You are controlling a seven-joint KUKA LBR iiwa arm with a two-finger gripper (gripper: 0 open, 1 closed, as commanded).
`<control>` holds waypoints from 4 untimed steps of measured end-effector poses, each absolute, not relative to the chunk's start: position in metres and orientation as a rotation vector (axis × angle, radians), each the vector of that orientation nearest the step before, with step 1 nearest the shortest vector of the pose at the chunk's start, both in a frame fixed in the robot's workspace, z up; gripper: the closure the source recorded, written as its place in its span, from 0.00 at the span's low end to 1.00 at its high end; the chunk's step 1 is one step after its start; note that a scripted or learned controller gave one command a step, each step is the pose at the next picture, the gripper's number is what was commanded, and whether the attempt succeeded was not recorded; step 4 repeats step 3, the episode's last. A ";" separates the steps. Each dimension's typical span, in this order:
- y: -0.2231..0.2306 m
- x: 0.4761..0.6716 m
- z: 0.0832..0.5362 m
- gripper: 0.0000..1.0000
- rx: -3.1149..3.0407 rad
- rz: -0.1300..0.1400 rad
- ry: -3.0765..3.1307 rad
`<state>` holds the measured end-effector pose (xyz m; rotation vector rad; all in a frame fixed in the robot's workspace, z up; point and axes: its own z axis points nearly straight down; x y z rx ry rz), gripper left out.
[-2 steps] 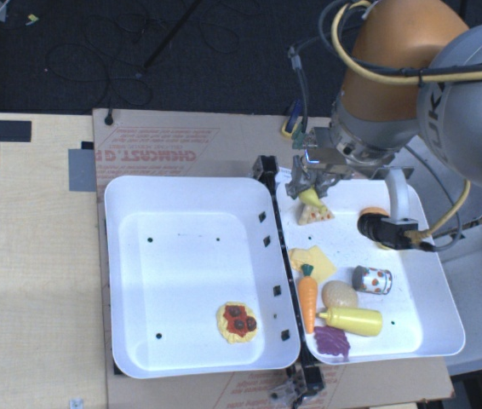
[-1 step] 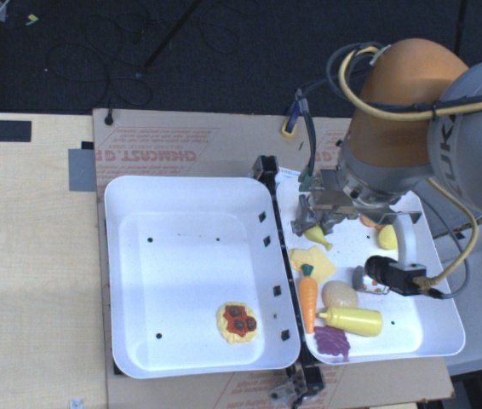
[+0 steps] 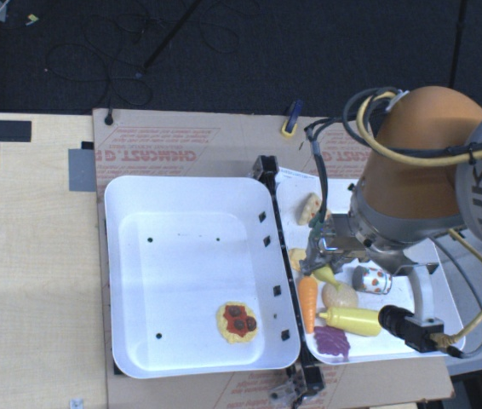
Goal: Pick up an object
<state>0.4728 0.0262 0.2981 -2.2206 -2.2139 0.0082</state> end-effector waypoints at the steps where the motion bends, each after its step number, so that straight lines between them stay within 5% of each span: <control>1: 0.128 0.475 0.301 1.00 -2.207 0.003 -2.230; 2: 0.162 0.474 0.246 1.00 -2.213 0.014 -2.221; 3: 0.215 0.476 0.302 1.00 -2.214 -0.003 -2.227; 4: 0.215 0.476 0.302 1.00 -2.214 -0.003 -2.227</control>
